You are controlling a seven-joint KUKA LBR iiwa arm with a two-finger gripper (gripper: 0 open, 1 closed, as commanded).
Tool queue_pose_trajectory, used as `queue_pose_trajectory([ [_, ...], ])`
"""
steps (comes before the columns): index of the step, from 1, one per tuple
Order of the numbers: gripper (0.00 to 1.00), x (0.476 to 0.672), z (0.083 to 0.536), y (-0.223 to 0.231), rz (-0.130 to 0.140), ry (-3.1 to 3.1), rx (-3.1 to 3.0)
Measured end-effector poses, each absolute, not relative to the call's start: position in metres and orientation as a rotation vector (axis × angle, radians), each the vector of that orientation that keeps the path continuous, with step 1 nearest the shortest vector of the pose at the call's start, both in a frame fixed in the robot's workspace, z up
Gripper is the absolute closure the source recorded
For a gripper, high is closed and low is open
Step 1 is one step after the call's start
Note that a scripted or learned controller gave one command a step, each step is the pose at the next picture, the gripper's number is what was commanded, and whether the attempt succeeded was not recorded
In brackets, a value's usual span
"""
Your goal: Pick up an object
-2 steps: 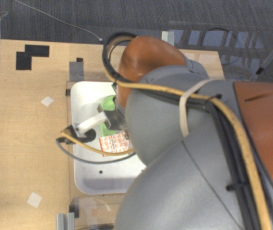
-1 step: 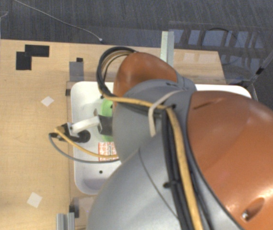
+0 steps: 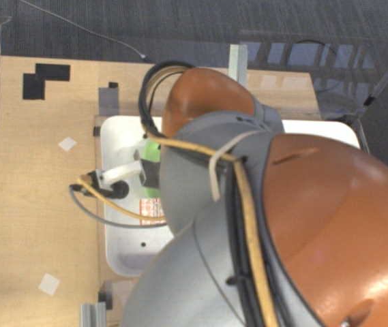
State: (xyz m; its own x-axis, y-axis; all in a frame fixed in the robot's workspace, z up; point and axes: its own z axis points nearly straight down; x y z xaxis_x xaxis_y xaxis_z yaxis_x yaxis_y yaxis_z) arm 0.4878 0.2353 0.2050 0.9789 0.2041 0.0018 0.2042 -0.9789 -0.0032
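Note:
The grey and orange arm (image 3: 262, 203) covers most of the view and reaches down into the left white bin (image 3: 115, 131). Under its wrist I see part of a green object (image 3: 153, 151) and, lower down, a white item with red print (image 3: 152, 210). The gripper is hidden beneath the wrist, near a dark part (image 3: 150, 174) beside the green object. A white fitting with a yellow cable (image 3: 108, 179) sticks out to the left over the bin's rim.
The wooden bench (image 3: 37, 203) lies to the left, with black markers (image 3: 43, 79) at the back. The right bin's rim (image 3: 347, 131) peeks out behind the arm. Black cables (image 3: 154, 80) loop above the wrist.

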Motion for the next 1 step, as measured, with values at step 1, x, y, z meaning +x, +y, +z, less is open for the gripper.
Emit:
queue_pose_trajectory([
  [1, 1.00, 0.4873, 0.2595, 0.2349, -0.004, -0.995, -2.979],
])
